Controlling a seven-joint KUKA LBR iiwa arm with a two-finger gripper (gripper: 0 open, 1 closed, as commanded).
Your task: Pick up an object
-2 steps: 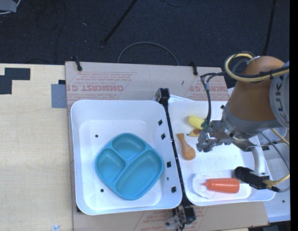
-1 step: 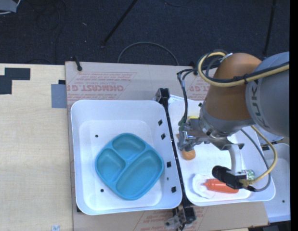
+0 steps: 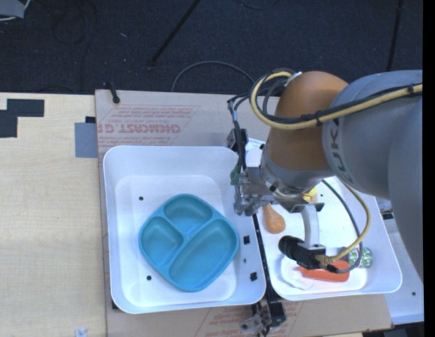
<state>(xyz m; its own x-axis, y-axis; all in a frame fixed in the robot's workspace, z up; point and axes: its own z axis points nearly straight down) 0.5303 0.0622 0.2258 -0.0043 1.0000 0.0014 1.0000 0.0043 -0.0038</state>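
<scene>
The grey arm with its orange band reaches in from the right and hangs low over the strip where the two bins meet. The gripper sits at the inner wall of the shallow white left bin, just above the divide. Its working end is hidden by the wrist and by its own dark body, so I cannot tell how wide it stands or whether it has anything in its grasp.

A pale blue plastic plate with three compartments lies flat in the left bin, turned at a slant. Its right edge is near the gripper, but contact between them cannot be made out.

The shallow white right bin holds the smaller things. A small tan-orange rounded object lies just beside the gripper, on its right and a little nearer the camera. Along the near wall lie a flat red-orange elongated piece and a white soft-looking lump touching its left end. A small green item, too blurred to name, is near the right end of the red-orange piece.

Both bins rest on a brown cardboard sheet with red print, which lies on the pale wooden worktop.
</scene>
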